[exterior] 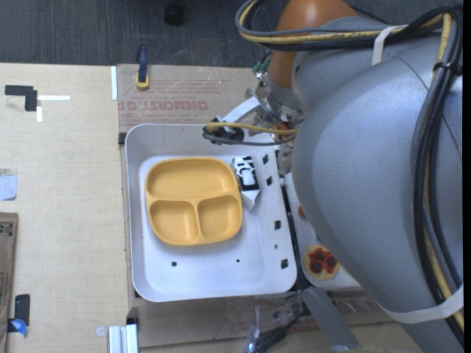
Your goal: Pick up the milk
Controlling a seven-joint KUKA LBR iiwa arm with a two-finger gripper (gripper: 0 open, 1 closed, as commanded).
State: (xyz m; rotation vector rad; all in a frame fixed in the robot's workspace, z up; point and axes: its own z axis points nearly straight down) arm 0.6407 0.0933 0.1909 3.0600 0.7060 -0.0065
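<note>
A large grey robot arm [368, 168] with an orange band [313, 13] and looping yellow-and-black cables is reaching in from the right, spreading across much of the scene and covering most of the right-hand shallow white bin [313, 245]. A pale wooden bench [59, 197] is stretching away to the left, carrying a sheet of brown cardboard [184, 90] with red lettering under the bins. The left-hand shallow white bin [199, 278] is lying in the middle, holding a yellow plastic tray [193, 201] with three compartments towards its left side. The gripper [259, 127] is hanging over the far right corner of this bin, and whether it is apart or together cannot be told from this angle, nor is anything showing in its grasp. The milk, a small black-and-white carton [246, 173], is sitting in the left bin just beside the tray's right rim, between the tray and the wall dividing the two bins. A round pale toy with red spots [321, 262] is peeking out from under the arm in the right bin. A blue-and-yellow clamp [142, 68] is gripping the cardboard's far edge
</note>
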